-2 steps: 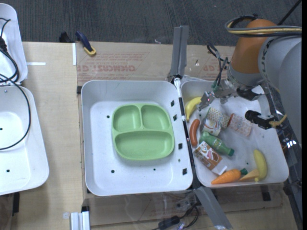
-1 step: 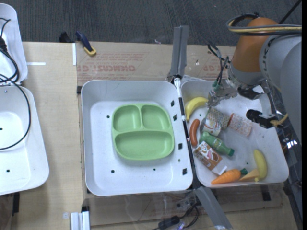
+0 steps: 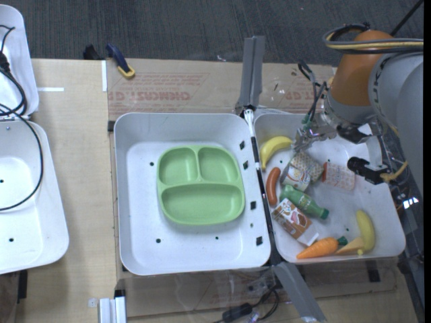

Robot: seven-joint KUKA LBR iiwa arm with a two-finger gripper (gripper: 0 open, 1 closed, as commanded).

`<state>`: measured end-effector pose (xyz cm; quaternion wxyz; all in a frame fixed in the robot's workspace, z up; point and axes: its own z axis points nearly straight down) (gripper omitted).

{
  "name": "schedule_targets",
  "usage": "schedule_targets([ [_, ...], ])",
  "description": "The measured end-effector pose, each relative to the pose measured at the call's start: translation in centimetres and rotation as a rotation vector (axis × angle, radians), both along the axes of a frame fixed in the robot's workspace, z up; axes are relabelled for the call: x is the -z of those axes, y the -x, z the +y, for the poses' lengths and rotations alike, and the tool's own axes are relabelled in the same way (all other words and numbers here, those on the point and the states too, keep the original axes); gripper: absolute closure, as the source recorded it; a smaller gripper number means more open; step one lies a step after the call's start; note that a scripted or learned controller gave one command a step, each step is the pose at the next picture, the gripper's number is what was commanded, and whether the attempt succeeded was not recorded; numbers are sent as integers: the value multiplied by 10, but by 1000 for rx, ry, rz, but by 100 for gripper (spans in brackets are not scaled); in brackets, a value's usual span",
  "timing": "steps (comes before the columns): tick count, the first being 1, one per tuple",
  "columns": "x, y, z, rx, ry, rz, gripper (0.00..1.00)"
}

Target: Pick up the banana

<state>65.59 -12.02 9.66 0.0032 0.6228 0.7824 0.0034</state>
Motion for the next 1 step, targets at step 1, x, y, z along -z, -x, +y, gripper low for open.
schedule_targets([
  [1, 7, 4, -1, 3, 0, 13, 0],
])
